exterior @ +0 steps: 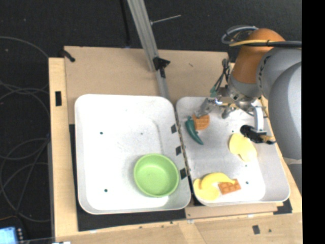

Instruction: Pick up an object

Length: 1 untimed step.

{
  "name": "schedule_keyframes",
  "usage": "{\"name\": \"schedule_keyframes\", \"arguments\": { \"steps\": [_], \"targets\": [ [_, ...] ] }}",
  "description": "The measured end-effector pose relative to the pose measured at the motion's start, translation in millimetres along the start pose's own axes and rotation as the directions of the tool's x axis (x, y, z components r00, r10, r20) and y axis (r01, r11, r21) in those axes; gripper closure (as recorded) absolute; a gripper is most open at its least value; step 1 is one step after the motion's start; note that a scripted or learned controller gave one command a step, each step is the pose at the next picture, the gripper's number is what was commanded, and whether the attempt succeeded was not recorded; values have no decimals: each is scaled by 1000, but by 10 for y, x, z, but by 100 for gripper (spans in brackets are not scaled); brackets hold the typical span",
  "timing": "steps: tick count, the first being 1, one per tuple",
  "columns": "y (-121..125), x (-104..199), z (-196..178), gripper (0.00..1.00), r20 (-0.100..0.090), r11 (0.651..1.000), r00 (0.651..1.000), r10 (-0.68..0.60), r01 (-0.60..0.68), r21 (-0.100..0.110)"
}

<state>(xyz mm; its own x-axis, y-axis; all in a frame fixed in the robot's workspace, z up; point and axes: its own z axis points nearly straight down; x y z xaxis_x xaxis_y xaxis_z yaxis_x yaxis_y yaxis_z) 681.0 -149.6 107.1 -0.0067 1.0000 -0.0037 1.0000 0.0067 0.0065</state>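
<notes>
The gripper [219,101] hung low over the right white bin's [269,187] far corner — its grasp could not be told. The nearest candidates, a small orange block [202,121] touching a curved teal piece [193,131], lay just beside it, likely its target.

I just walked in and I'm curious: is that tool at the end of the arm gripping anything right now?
Tool: cannot be told; it sits at the far end of the right bin, close to the small orange piece.
</notes>
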Motion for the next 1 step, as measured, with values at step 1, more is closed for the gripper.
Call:
{"name": "schedule_keyframes", "arguments": {
  "steps": [1],
  "targets": [
    [7, -9, -113, 100, 2, 1000, 1000, -3, 3, -2]
  ]
}}
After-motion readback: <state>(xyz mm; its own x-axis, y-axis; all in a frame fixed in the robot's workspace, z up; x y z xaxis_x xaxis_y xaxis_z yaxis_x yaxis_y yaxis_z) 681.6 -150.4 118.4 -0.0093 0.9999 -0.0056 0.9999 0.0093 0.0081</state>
